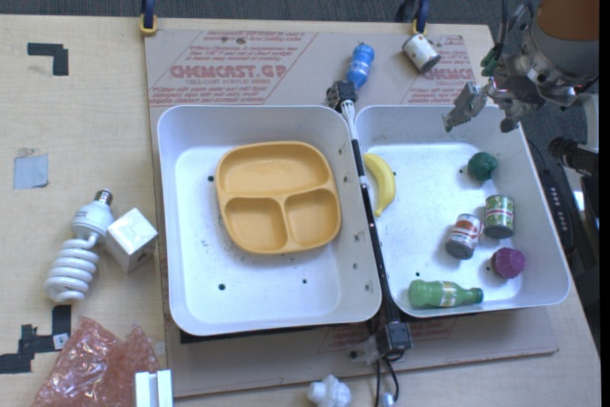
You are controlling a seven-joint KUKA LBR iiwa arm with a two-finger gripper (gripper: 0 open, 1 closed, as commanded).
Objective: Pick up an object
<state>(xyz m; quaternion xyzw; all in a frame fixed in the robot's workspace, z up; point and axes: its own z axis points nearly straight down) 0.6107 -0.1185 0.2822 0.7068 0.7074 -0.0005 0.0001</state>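
Observation:
My gripper (486, 112) hangs over the far edge of the right bin (419, 248), its fingers spread open with nothing between them. Below it in that bin lie a dark green ball (481, 165), a green-labelled can (498, 214), a red-labelled can (464, 235), a purple round object (508, 262), a green bottle (444, 294) on its side and a yellow banana (381, 181) against the left wall. The green ball is the nearest item to the gripper.
The left bin (191, 281) holds a yellow divided plate (278, 197). Beyond the bins lie a blue bottle (360, 65) and a small cylinder (420, 52). On the bench at left sit a spiral light bulb (78, 253), a white cube (132, 235) and pink mesh (95, 362).

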